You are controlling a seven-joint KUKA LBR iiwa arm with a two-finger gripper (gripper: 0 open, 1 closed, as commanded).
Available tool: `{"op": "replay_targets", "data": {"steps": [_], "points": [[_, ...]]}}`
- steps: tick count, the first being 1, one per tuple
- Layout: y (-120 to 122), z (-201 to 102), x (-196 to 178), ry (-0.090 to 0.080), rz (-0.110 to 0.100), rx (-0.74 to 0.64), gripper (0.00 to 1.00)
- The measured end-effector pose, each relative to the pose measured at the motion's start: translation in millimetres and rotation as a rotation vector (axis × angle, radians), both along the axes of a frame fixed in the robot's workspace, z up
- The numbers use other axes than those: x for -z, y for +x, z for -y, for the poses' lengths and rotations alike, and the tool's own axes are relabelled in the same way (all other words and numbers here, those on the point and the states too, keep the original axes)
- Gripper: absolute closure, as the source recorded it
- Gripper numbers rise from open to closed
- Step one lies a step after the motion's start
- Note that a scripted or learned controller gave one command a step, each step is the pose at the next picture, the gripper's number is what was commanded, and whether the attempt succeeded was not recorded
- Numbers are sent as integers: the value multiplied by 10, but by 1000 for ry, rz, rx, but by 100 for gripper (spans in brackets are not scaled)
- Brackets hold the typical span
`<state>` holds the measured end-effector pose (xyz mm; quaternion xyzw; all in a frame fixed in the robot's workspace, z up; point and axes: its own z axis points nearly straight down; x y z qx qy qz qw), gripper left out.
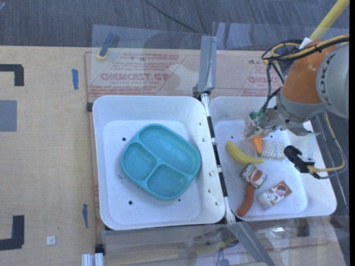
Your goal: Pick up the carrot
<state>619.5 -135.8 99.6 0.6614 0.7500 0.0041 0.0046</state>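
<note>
The carrot (258, 143) is a small orange piece in the right bin (321, 204), lying between a banana and a white textured packet. My gripper (256, 128) hangs directly over the carrot's upper end, at the back left of that bin. The wrist body hides the top of the carrot, and whether the gripper touches it cannot be made out.
A yellow banana (242, 154), a small red-and-white can (253, 175), a reddish sausage (246, 202), a small carton (275, 194) and a white packet (272, 148) share the right bin. The left bin (111, 115) holds a blue divided plate (161, 160). Cables (302, 165) trail right of the gripper.
</note>
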Motion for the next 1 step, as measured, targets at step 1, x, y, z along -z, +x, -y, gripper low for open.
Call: {"op": "replay_targets", "data": {"steps": [1], "points": [[-384,-826,-986,0,-11,60,100]]}}
